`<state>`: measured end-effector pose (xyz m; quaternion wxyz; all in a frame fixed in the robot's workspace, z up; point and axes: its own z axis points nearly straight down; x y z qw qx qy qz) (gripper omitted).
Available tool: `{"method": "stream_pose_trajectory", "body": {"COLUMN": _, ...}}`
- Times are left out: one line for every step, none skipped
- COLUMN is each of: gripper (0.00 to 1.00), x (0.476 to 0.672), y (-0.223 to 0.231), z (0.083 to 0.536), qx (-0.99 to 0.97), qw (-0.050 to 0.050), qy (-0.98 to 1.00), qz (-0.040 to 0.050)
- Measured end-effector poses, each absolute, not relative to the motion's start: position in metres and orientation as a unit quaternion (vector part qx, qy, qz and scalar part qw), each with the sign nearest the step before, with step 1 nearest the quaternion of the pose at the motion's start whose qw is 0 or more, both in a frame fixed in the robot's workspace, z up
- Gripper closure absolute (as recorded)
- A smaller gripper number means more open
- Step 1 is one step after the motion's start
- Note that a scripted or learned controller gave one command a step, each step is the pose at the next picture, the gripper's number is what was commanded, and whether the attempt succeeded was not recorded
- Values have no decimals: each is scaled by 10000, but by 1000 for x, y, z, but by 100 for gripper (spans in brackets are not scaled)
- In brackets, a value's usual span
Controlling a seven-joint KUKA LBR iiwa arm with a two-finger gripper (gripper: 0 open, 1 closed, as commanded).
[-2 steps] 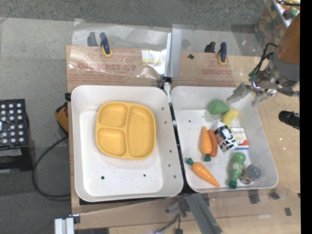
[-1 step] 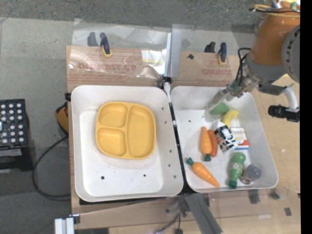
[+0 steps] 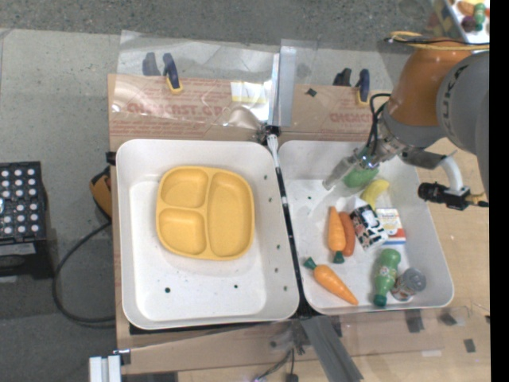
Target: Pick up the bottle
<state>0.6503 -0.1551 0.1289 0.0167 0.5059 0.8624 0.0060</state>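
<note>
The bottle (image 3: 386, 270) is green with a green cap and lies in the right bin (image 3: 310, 165) near its front right corner, cap toward the front edge. My gripper (image 3: 352, 170) is low over the back middle of that same bin, well behind the bottle. A small green object (image 3: 359, 177) lies right under it, with a yellow piece (image 3: 375, 189) beside that. Nothing shows the gripper holding the bottle.
The right bin also holds two carrots (image 3: 336, 229) (image 3: 334, 283), a black-and-white printed carton (image 3: 372, 224) and a greyish round item (image 3: 410, 282) touching the bottle. A yellow divided plate (image 3: 205, 212) sits in the left bin (image 3: 135, 293). Clamps (image 3: 170, 70) hold plastic sheeting behind the bins.
</note>
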Motion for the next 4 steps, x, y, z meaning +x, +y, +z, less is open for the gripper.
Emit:
{"method": "stream_pose_trajectory", "body": {"gripper": 0, "x": 646, "y": -172, "z": 118, "qx": 5922, "qw": 243, "qy": 8054, "qz": 113}}
{"method": "stream_pose_trajectory", "body": {"gripper": 100, "x": 634, "y": -167, "z": 99, "qx": 5955, "qw": 7, "qy": 8034, "qz": 1}}
{"method": "stream_pose_trajectory", "body": {"gripper": 0, "x": 634, "y": -167, "z": 99, "qx": 5955, "qw": 3, "qy": 8034, "qz": 0}}
{"method": "stream_pose_trajectory", "body": {"gripper": 0, "x": 553, "y": -179, "z": 177, "qx": 5732, "qw": 4, "qy": 8194, "qz": -9}}
